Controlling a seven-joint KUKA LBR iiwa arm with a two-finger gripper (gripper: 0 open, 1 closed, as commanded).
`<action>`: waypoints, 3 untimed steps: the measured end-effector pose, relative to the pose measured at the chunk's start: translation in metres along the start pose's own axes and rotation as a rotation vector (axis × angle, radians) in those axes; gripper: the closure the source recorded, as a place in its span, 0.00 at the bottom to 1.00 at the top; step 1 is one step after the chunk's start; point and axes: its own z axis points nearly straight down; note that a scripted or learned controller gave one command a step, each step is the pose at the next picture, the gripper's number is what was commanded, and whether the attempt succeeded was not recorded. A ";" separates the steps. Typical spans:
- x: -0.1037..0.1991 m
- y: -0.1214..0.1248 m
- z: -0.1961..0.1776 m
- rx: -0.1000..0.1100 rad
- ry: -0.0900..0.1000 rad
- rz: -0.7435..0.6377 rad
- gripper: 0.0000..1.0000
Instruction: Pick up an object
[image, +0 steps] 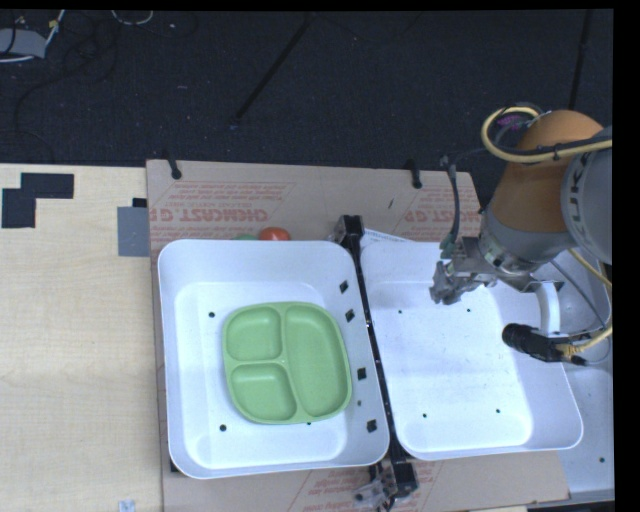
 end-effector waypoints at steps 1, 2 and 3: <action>-0.001 0.001 -0.048 0.001 0.000 -0.008 1.00; 0.054 -0.010 -0.051 0.007 0.003 -0.011 1.00; 0.104 -0.028 -0.057 0.008 0.003 -0.011 1.00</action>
